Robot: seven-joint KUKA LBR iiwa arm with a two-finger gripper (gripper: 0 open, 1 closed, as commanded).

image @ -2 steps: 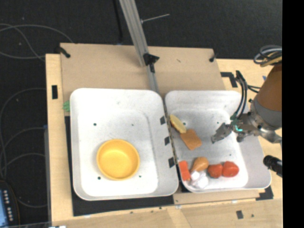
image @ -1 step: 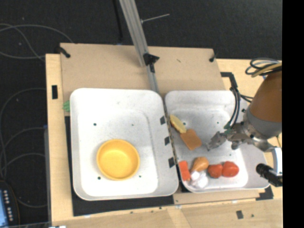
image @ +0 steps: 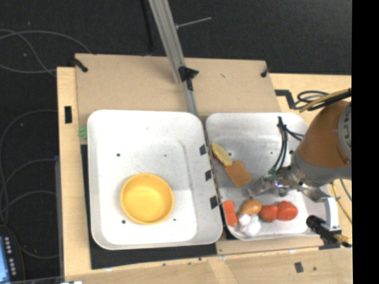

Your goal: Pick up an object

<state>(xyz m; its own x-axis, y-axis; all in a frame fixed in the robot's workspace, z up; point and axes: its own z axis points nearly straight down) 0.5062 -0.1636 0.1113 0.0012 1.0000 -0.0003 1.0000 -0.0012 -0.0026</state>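
A yellow bowl (image: pixel 147 198) sits lower left. Food pieces, including a red tomato (image: pixel 287 210), crowd the right bin (image: pixel 249 129). The gripper (image: pixel 263 185) hovers above them from the right; its grip state cannot be told.

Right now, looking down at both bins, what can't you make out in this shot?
- The tool: blurred and small in the camera view, so whether it is open or shut is unclear.
- Right bin: the arm covers its right side.
- The pile by the bin's near edge, red pieces and a white lump: too small to identify.
- Yellow bowl: its contents blend into a flat glare.
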